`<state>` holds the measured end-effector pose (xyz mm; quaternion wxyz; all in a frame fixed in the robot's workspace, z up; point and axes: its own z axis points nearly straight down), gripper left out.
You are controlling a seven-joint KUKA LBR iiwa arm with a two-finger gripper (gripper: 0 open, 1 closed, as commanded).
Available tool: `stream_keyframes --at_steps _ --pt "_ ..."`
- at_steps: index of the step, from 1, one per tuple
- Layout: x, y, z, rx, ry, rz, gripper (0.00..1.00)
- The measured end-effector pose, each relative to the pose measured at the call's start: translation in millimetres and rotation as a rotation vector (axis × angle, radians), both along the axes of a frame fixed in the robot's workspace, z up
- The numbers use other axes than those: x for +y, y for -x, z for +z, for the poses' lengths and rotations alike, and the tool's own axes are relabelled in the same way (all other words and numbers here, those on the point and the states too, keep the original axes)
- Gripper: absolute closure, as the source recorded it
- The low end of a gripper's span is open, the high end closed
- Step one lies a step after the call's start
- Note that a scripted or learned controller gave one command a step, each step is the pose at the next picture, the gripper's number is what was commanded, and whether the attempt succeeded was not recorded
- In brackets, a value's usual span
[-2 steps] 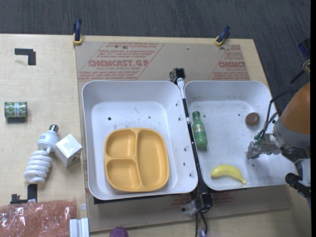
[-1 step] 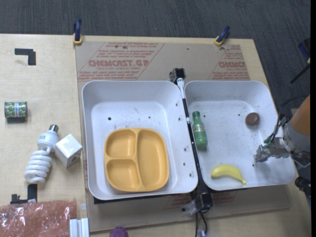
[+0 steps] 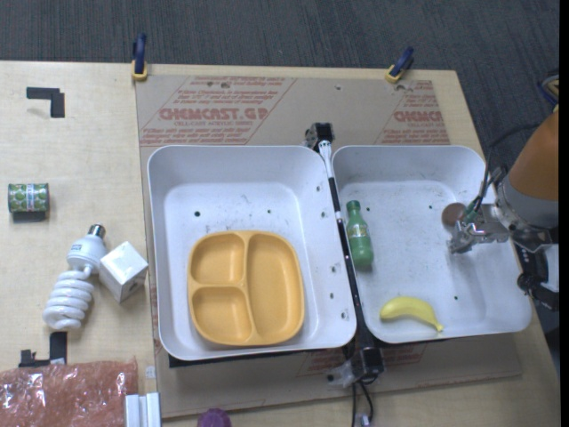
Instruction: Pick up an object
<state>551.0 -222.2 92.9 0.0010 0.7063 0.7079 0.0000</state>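
Banana (image 3: 411,312) and green bottle (image 3: 359,234) lie in our right bin (image 3: 462,163); our pincer (image 3: 462,234) hangs near the bin's right wall, and we cannot tell its state.

Dark grey carpet floor (image 3: 267,12) across top of view. Light wood table (image 3: 71,149) below it, w/ brown cardboard sheet (image 3: 231,105) on top, red print on it, held at far edge by 2 blue-yellow clamps (image 3: 139,56). Even overhead light, soft shadows.
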Motion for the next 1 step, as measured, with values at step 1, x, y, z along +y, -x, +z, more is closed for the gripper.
stream_keyframes --at_steps 1 --pt "-0.3 41.4 -0.5 0.001 0.0 -0.003 1.0"
